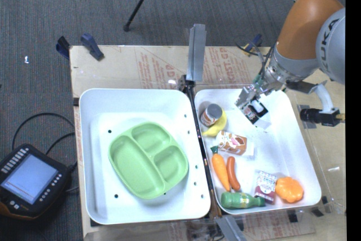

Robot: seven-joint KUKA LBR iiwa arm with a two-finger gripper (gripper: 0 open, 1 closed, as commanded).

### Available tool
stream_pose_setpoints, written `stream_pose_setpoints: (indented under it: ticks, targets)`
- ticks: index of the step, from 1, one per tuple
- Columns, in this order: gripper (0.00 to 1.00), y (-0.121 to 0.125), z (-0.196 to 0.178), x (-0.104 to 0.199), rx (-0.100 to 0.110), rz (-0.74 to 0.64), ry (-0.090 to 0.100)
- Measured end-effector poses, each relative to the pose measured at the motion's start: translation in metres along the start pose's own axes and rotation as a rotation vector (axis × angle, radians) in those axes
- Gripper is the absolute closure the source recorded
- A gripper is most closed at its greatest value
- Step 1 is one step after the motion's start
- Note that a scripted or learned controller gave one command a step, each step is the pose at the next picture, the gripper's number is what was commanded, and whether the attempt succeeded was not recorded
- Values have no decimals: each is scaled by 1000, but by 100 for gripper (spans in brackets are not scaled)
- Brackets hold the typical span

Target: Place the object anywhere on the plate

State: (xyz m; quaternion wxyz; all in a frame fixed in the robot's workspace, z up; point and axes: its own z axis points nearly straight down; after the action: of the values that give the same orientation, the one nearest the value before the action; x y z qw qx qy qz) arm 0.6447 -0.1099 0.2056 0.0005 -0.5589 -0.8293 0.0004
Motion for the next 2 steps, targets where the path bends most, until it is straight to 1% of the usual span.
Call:
stream_pose_setpoints:
  ticks: [1,2]
  targets:
    - [100,-6,15,68,2,-40,2]
    - [100,18,19,141,2,-97,2]
